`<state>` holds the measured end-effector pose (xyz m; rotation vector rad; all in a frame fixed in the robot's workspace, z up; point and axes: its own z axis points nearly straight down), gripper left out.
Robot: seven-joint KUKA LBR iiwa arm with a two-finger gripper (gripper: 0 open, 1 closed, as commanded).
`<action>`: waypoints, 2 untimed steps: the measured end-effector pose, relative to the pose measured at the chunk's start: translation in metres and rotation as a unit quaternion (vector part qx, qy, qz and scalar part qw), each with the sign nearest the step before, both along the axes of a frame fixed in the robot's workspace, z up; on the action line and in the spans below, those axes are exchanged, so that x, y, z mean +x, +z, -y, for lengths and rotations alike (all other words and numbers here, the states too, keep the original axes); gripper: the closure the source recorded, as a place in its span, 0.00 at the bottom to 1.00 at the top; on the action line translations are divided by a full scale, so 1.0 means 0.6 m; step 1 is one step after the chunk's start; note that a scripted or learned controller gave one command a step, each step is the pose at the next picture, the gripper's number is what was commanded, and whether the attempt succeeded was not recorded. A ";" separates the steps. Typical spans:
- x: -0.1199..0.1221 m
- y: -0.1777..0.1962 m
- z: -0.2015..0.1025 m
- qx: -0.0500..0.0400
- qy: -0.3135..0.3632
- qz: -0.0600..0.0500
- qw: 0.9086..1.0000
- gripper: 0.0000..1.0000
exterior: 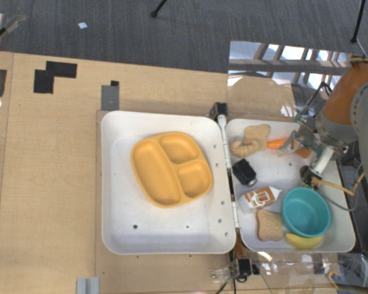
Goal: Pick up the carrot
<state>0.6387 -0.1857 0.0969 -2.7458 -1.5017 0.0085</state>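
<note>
Camera view: hand low over the carrot; opening unclear.

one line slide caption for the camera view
Gripper poised at the carrot in the right bin, beside a teal bowl.

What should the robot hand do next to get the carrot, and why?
Probably sink a little lower, straight onto the carrot. The gripper hangs right at the carrot's right end in the right bin, and the carrot lies flat on the bin floor, close beside the tan toy. I can't tell how its grip stands, so a small drop seems safest.
</note>
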 end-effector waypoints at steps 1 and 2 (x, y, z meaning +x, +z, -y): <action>0.037 -0.016 -0.093 -0.010 -0.150 -0.020 0.988 0.00; 0.028 0.014 -0.028 -0.004 -0.279 0.004 0.960 0.00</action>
